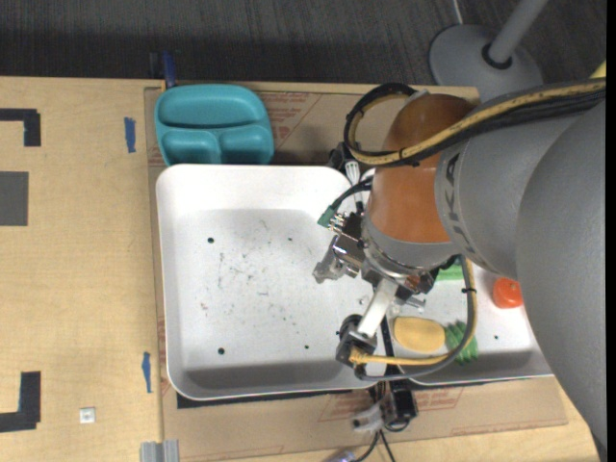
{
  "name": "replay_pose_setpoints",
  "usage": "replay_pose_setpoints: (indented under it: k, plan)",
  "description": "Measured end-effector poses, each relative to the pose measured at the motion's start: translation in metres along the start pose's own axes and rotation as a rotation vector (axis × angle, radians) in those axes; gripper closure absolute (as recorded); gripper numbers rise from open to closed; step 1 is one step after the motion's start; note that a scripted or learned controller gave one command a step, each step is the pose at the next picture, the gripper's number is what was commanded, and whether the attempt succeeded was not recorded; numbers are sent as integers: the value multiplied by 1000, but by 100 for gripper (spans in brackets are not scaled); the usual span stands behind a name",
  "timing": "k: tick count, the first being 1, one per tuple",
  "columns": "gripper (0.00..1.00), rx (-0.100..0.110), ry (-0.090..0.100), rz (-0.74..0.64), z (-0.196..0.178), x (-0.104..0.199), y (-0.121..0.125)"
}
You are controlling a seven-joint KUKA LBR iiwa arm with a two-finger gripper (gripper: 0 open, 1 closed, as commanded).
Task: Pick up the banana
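Lying in right bin [508, 343], banana [421, 335] near arm [520, 181].

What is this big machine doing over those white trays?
A grey robot arm with an orange band reaches in from the right, and its job is to pick up a banana. Its wrist hangs low where the left bin meets the right bin. A pale yellow thing, likely the banana, lies in the right bin beside the wrist, near a green thing and an orange thing. It is not lifted yet.
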State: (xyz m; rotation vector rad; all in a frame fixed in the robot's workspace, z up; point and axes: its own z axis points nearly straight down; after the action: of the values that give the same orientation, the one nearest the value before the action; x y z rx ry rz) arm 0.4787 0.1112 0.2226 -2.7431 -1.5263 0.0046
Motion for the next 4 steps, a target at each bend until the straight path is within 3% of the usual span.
replay_pose_setpoints:
  k: [1, 2, 3, 4]
  plan:
    - [0, 1, -1, -61, 117, 57, -36]
    - [0, -2, 1, 236, 68, 100, -35]
    - [0, 2, -2, -27, 126, 96, -60]
    - [0, -2, 3, 694, 85, 97, -59]
